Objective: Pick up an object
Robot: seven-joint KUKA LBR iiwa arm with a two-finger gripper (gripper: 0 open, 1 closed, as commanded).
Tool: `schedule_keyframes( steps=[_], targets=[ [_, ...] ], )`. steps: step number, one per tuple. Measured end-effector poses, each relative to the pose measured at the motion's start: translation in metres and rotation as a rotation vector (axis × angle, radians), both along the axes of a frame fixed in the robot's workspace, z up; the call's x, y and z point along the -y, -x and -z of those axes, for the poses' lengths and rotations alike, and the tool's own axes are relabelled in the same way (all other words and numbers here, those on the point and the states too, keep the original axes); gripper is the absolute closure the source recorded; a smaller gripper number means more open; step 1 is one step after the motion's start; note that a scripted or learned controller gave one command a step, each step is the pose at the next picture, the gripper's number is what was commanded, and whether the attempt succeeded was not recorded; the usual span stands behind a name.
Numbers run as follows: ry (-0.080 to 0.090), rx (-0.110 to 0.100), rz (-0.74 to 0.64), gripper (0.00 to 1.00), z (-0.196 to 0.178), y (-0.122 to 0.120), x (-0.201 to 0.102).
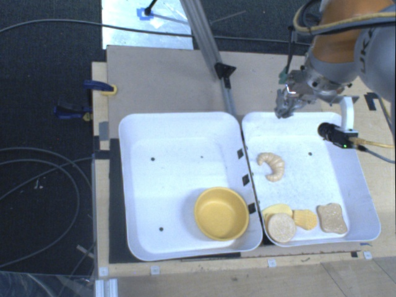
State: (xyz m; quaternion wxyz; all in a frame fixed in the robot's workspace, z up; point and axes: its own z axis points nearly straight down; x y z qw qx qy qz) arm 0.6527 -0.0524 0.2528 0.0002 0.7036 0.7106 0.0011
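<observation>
The gripper (284, 110) is seen at one o'clock, above the right bin's (359, 184) far rim; the state of its jaws cannot be told. A croissant (272, 165) is found mid-bin; a yellow bowl (221, 213) is seated in the left bin (142, 166) at six o'clock.

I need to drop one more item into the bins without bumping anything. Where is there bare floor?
The left bin is bare across its far half and left side; the yellow bowl fills its near right corner. In the right bin, bare floor lies between the croissant and the right wall. Its near edge is crowded: round cracker, yellow chip, toast slice.
</observation>
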Motion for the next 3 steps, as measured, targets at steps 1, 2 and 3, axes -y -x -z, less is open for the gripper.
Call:
schedule_keyframes(
  steps=[1,2,3],
  targets=[
    [-0.001,-0.002,0.000,1.00,-0.003,0.019,-0.044],
    [-0.001,-0.004,0.000,1.00,0.016,0.039,-0.096],
    [-0.001,-0.003,0.000,1.00,0.030,0.057,-0.145]
  ],
)
